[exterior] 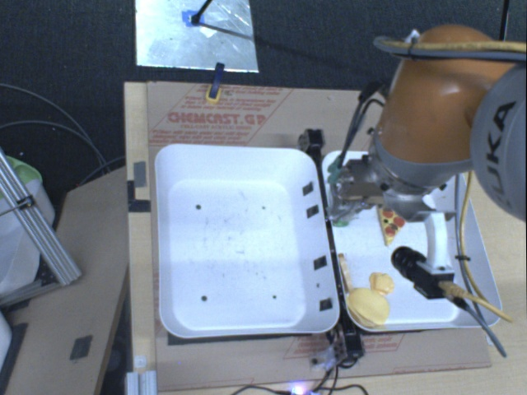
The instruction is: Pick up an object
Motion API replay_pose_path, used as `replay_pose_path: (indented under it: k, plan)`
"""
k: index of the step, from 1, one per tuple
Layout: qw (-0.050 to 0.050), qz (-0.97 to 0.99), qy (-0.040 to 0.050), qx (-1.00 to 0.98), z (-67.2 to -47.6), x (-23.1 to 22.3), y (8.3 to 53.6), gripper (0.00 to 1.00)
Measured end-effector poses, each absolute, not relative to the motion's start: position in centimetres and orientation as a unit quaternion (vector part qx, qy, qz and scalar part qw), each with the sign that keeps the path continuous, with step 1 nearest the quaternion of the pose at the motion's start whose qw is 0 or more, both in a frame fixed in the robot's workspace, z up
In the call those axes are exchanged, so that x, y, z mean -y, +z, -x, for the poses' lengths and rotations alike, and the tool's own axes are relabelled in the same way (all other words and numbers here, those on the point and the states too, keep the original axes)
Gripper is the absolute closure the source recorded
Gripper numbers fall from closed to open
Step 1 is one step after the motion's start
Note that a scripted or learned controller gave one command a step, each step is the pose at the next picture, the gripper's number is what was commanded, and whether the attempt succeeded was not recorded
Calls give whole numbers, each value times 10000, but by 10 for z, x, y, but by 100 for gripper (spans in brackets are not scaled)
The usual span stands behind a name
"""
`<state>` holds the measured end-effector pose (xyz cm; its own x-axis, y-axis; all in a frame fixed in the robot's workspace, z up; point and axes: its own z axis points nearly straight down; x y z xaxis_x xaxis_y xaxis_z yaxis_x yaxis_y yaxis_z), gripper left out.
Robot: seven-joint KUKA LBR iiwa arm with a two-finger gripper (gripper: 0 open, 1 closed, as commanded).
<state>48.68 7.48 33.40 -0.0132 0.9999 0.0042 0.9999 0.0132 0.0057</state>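
Bench (247, 105) bears two white bins (239, 245), side by side.

The light is soft and even. The left white bin (239, 245) looks bright, with faint gray shadows along its walls. A silver sheet (196, 23) at the top shines. The picture is a little fuzzy.

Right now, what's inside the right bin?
In the right bin: a pizza-slice toy, a yellow duck, a yellow lemon-like piece. The arm covers the bin's far part.
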Motion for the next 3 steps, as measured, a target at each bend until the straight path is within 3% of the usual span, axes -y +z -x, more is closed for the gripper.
replay_pose_path:
  k: [1,2,3]
  plan:
    - [32,-7043,61,-7099,-488,-96,430,100]
    - [9,-7095,-11,-7047,-507,-17,382,100]
    - [38,-7111,1,-7031,-485,105,401,100]
